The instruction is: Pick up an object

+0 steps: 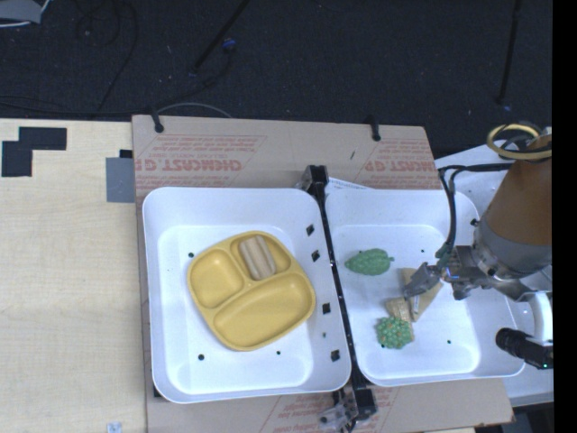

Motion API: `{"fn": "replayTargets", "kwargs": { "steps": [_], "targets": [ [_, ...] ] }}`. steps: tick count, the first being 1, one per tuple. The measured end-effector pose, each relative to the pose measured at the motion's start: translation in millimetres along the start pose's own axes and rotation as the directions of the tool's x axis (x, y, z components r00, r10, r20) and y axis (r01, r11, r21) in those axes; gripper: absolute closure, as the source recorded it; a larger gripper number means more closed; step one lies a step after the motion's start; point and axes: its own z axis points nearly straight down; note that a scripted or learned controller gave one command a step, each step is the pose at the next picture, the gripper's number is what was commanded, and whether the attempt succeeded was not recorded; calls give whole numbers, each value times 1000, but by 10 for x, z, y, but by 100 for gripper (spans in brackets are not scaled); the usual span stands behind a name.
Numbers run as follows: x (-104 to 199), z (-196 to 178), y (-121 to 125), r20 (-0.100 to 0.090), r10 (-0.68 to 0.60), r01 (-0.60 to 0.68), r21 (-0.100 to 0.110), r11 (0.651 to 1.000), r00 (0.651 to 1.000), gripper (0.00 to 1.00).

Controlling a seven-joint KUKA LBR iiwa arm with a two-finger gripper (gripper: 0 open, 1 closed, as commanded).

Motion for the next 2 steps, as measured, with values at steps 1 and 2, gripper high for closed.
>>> {"fn": "replayTargets", "kwargs": {
  "steps": [1, 2],
  "targets": [
    [1, -68, 29, 2, -3, 3, -12, 1000, 1000, 0],
    [-12, 568, 35, 0, -3, 3, -9, 1000, 1000, 0]
  ]
}}
